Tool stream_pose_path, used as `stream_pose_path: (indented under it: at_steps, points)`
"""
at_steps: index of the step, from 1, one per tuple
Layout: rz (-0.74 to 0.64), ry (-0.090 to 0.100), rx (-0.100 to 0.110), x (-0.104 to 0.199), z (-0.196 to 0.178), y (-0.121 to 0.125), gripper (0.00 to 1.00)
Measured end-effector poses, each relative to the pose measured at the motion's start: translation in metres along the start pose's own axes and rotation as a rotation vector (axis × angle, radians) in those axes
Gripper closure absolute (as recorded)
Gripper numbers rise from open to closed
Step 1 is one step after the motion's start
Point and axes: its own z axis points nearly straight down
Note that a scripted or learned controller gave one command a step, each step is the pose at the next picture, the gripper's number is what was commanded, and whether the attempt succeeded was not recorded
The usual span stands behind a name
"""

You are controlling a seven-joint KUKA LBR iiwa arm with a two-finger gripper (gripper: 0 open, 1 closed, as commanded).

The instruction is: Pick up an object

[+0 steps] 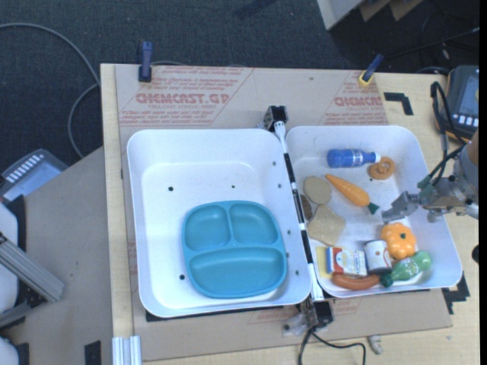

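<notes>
The right bin (434,154) holds several toy foods. A blue bottle (348,158) and a brown ring-shaped pastry (381,169) lie at the back. An orange carrot (348,191), a tan round piece (317,190) and a bread slice (327,224) lie in the middle. At the front are an orange pepper (400,240), a small can (376,254), a green bottle (407,269), a sausage (354,282) and a small carton (342,261). My gripper (416,208) hangs open over the bin's right side, just above and behind the orange pepper, with nothing between its fingers.
The left bin (152,158) carries a blue divided plate (234,248) toward its front. A black clamp (275,116) sits where the two bins meet at the back. Cables and a dark device (463,101) lie off the bench's right edge.
</notes>
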Motion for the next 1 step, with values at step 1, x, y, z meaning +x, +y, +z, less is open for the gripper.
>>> stream_pose_path:
  at_steps: [1]
  points:
    - [0.000,0.000,-0.002,-0.0386,0.1298,0.0436,0.00]
